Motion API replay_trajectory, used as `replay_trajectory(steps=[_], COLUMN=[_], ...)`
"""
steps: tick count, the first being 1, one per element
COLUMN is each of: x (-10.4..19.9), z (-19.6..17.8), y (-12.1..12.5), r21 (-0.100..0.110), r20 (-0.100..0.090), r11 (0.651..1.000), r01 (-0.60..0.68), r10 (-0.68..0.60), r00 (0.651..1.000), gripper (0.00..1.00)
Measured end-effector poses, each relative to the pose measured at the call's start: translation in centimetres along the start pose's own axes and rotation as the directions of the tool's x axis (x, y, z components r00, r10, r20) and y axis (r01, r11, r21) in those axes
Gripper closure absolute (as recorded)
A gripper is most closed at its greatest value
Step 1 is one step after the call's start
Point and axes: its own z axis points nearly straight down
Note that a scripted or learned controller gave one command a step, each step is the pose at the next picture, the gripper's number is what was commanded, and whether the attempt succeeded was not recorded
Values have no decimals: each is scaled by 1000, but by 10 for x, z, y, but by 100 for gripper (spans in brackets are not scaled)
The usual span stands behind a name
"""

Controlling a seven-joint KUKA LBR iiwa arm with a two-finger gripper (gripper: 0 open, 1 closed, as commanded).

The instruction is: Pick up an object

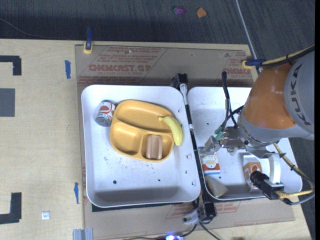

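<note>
currently the arm (280, 101) hangs low over the right bin (200, 101) at the frame's right, its gripper (227, 143) just above a small carton (210, 164) lying at that bin's lower left; whether it is released or clenched cannot be told. likely risk: the carton sits hard against the bin wall, so a descent could strike the rim or nudge it aside, while the banana (172, 129) on the yellow tray (131, 119) in the left bin (100, 184) lies well apart.

Underneath it all lies the brown printed cardboard sheet (150, 64), running out past the gripper (226, 143) on every side. Far up and left of the gripper, a yellow clamp (89, 46) bites the sheet's corner. A blue-and-yellow clamp (252, 62) sits nearer, just above it. Strips of blue tape (67, 69) sit well off to its left, on the pale wooden bench (35, 134). On the dark carpet beyond lie a purple scrap (179, 10) and an orange scrap (201, 12).
</note>
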Motion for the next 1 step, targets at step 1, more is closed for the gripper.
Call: replay_trajectory(steps=[1], x=[-81], z=[96], y=[2], r21=[-9], r20=[3], r11=[1000], r01=[-1], r10=[1], r00=[1000], gripper=[0])
